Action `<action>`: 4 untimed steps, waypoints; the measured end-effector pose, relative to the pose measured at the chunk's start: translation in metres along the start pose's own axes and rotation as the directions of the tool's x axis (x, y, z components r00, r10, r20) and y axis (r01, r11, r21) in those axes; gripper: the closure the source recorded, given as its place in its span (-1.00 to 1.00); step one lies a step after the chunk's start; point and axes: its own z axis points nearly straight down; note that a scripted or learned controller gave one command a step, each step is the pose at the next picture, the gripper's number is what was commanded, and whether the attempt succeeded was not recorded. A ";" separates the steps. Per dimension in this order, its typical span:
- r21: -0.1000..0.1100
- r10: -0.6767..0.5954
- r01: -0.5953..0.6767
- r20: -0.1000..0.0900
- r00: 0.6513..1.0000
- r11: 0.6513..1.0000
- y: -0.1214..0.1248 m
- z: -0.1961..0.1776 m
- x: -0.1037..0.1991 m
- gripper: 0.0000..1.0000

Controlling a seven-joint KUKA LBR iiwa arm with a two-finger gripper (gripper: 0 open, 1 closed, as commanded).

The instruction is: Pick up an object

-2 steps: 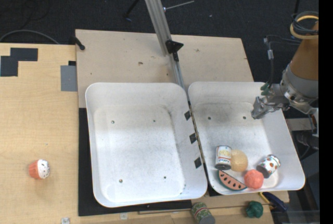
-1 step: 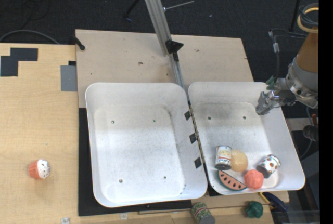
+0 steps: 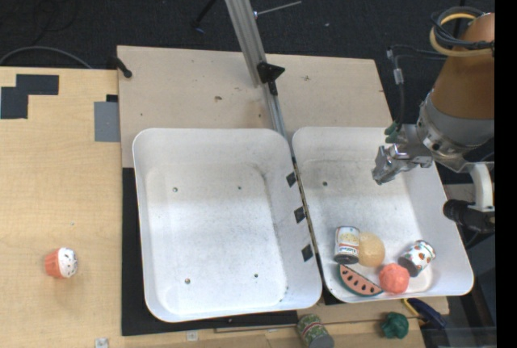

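Right now the gripper [image 3: 388,166] hangs over the right bin [image 3: 323,146], holding nothing; how wide it is open I cannot tell. Next, I think, it must go down to the small can [image 3: 347,243] at the lower right

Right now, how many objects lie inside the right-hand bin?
5, all clustered at the near end of the right bin: a small can, a pale yellow round piece, a watermelon slice, a red ball, and a dark-and-white item. Smaller things could hide beneath.
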 end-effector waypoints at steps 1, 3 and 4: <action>0.002 0.000 0.000 0.000 1.000 1.000 -0.023 0.002 0.043 1.00; 0.003 0.001 -0.001 0.001 1.000 1.000 -0.048 0.030 0.135 1.00; 0.003 0.000 0.000 0.001 1.000 1.000 -0.057 0.035 0.184 1.00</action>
